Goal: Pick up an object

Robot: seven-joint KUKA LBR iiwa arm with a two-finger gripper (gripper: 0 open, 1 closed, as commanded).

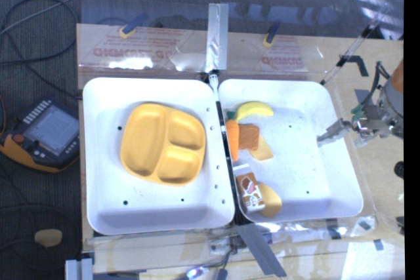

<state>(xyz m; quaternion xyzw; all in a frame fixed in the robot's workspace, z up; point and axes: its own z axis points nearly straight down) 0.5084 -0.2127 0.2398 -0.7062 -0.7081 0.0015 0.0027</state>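
The right bin (308, 160) holds several toy foods along its left side: a yellow banana (254, 110), an orange carrot (232, 139), a brown toast slice (249, 136), a pale yellow wedge (264, 152), a small printed carton (248, 185) and a tan rounded piece (270, 201). My gripper (331, 132) hangs over the right rim of that bin, well to the right of the foods and apart from all of them. Nothing shows in its grasp.
A yellow divided plate (164, 143) lies in the left bin (105, 187). A raised divider (219, 141) separates the bins. A pendant controller (46, 134) and cables lie on the floor at left. Clamps and tape sit behind the bins.
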